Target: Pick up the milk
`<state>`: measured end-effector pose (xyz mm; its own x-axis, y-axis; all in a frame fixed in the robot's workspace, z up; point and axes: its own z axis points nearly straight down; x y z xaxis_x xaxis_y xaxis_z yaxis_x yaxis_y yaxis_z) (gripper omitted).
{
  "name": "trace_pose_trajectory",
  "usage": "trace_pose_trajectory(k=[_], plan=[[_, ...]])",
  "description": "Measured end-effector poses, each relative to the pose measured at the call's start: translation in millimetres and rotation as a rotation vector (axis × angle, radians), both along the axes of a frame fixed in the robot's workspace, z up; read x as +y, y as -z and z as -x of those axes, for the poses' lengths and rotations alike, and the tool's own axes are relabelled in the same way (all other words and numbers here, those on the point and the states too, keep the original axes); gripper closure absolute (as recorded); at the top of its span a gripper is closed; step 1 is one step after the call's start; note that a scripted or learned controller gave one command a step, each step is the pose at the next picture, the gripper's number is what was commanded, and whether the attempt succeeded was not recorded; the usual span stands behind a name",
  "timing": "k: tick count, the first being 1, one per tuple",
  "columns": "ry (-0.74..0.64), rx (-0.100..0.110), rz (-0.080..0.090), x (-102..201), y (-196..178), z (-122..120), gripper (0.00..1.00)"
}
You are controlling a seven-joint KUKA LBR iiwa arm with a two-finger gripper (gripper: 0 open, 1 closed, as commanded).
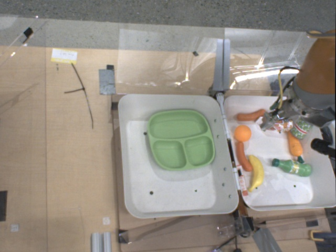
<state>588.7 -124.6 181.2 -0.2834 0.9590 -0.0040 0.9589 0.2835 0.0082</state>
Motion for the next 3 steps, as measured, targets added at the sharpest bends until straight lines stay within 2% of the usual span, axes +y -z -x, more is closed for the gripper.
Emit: trace_pose_trajectory(k=[1,2,3], plan=[[-0.122,0.003,0.001,-33,-2,12,1.0],[0.238,0.002,-0.002,13,-30,-28,1.0],[0.026,0.005,0.001,-58,1,-28,1.0]])
